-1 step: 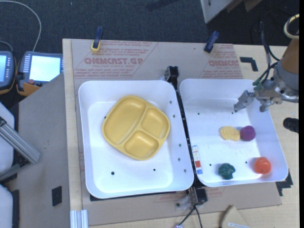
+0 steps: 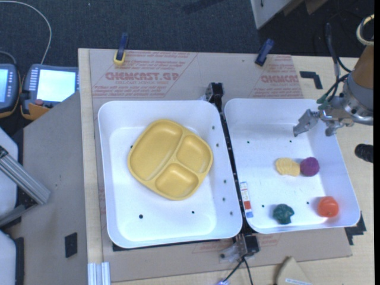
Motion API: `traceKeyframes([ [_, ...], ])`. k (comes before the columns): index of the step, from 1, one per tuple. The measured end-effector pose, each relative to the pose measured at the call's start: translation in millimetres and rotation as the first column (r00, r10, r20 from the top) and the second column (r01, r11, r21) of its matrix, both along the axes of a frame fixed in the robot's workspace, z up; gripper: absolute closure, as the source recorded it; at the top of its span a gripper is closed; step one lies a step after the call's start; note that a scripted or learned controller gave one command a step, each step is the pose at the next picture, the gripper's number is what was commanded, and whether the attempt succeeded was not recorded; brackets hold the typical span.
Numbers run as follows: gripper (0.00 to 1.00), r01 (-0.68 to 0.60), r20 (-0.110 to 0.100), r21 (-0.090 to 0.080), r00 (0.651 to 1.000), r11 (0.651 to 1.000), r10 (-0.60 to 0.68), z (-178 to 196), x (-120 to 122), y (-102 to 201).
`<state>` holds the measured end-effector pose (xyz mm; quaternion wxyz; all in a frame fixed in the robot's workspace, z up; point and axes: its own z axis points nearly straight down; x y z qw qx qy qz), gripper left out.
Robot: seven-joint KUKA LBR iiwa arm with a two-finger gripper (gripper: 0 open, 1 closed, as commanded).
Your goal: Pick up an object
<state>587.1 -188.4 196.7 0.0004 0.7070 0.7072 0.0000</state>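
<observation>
Hovering over the far right part of the right bin point(image 2: 261, 114), the gripper point(image 2: 314, 122) hangs above bare white floor with nothing between its fingers, though whether the jaws stand wide or narrow I cannot tell from this slant. The pickings lie nearer the camera: a yellow lump point(image 2: 287, 167) touching a purple ball point(image 2: 309, 166), then a green piece point(image 2: 283, 213) and an orange ball point(image 2: 327, 206) close to the near wall. All look like small, light toy food, probably smooth and a bit slippery. The orange ball sits apart from its neighbours, so a pinch straight across its middle looks cleanest. Over in the left bin point(image 2: 119, 123) rests a yellow divided plate point(image 2: 170, 158), broad and awkward to grip.
</observation>
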Motion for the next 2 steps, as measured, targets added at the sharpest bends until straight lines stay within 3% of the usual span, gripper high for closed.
traceKeyframes([
  [2, 0.00, 0.001, -0.007, 0.002, 1.000, 1.000, -0.001, -88.9, -6.7, 2.5],
])
